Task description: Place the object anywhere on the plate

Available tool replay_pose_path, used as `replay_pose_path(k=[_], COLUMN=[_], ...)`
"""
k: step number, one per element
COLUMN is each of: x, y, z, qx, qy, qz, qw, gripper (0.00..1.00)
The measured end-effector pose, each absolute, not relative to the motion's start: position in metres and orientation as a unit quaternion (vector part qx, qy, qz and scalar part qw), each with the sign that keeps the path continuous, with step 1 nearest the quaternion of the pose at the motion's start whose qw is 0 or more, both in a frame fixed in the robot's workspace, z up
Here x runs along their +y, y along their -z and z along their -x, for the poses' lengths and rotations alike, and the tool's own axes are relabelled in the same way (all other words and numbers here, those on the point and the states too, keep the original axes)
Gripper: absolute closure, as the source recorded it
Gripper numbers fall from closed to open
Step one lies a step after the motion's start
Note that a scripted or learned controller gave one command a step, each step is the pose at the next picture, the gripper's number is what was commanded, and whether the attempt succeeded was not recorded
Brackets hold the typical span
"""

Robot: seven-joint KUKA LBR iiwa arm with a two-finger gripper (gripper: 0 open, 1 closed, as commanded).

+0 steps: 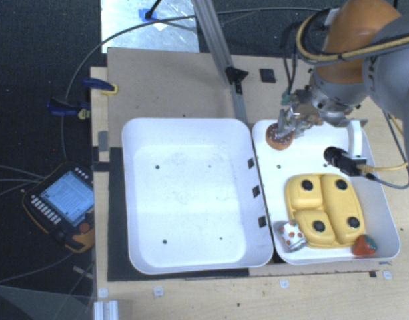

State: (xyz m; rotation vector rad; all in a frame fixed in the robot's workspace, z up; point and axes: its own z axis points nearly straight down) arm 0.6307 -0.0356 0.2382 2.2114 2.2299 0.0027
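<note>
Hovering at the right bin's (391, 235) back-left corner, the jaws (285, 127) sit over a brown doughnut (280, 141); whether they grip it cannot be told. The yellow plate (324, 209) lies toward the bin's front.

We see a grey arm (394, 85) with smooth, rounded casing, its surface matte and slightly bluish under the light. Above the wrist sits a broad orange band (354, 35), domed and glossy, the brightest part of the body. Black and yellowish cables (311, 42) loop around the band's left side and trail along the casing. Below the band we find a paler grey wrist flange, then a small metallic gripper (286, 127) of silvery, cluttered parts with a few dark fittings. A white bracket beside the wrist carries a black cylindrical module (339, 159), from which a thin yellowish cable runs off to the right
</note>
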Motion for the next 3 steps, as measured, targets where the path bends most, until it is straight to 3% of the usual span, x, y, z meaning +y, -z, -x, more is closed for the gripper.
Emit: replay_pose_path(k=[1, 3], x=[0.015, 0.125], y=[-0.237, -0.224], z=[-0.638, -0.634], qx=[0.710, 0.711], qy=[-0.0016, -0.0017], qz=[-0.704, -0.703], qw=[0.000, 0.000], gripper=[1.00, 1.00])
